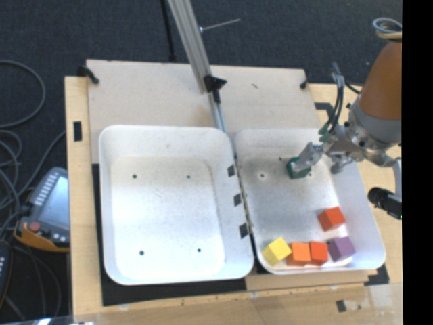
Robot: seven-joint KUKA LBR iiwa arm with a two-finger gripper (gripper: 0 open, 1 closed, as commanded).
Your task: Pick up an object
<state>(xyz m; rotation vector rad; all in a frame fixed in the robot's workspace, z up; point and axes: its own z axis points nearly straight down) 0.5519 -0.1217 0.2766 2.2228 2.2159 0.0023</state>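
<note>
Down in the right bin (pixel 270 147), five small blocks sit clustered toward the near edge. A yellow block (pixel 277 250) lies at the near left of the bin's floor, just beside an orange block (pixel 300 252); that one touches a second orange block (pixel 318 252), and a purple block (pixel 341 248) comes next in the row, against the bin's near right wall. A red-orange block (pixel 331 218) sits a little farther back than the purple one, apart from the row.

The gripper (pixel 298 168) hangs over the far middle of the same bin, well apart from all five blocks, its dark green tip tilted down and leftward. Whether its jaws are apart or together I cannot tell; nothing is seen between them. Behind it the grey wrist leads up to the orange band (pixel 383 80) at the bin's far right.

The left bin (pixel 169 202) lies alongside, touching the right bin along a seam with dark clips. Both rest on a pale wooden bench (pixel 155 87). An aluminium rail (pixel 189 32) slants up from the bins' far seam. Left of the bench, a handheld pendant (pixel 47 208) and cables lie on dark carpet.
</note>
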